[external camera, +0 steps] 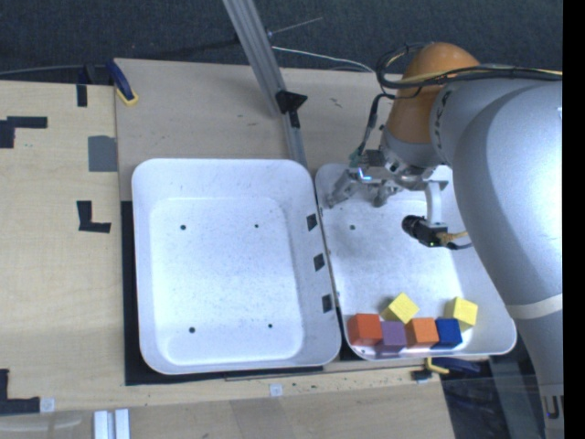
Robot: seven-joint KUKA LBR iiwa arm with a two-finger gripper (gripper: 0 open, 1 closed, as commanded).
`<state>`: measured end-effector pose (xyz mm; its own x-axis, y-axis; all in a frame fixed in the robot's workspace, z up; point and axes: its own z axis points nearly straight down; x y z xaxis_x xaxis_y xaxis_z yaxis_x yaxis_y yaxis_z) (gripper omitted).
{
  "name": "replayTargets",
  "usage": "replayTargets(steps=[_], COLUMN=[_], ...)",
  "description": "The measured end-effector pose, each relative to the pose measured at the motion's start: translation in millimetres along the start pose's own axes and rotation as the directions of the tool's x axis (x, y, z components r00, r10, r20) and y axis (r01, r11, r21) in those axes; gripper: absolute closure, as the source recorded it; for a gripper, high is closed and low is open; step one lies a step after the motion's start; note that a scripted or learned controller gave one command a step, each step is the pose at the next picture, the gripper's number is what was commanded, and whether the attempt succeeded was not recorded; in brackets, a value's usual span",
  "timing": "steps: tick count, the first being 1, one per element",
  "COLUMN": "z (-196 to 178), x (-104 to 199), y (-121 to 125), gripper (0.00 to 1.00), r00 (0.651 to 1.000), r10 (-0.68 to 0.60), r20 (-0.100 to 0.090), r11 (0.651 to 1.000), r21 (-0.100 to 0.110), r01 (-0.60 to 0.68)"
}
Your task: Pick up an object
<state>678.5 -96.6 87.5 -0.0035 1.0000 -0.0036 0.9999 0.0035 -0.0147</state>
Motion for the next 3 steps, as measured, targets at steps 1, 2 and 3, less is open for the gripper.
replayTargets(steps=[1,2,3], z=[-13.2,-29.8,-126.7], x=[0.8,-19.8,-86.0], y=[0.5,-72.4,-59.9], gripper=[1.00,1.00,1.00], r00=[1.000,1.000,1.000], r10=[0.000,0.006,0.006], r20=[0.000,-0.002,0.002], r11=[1.000,1.000,1.000], r21=[-0.006,-0.011,-0.023], r01=[0.000,-0.006,-0.006])
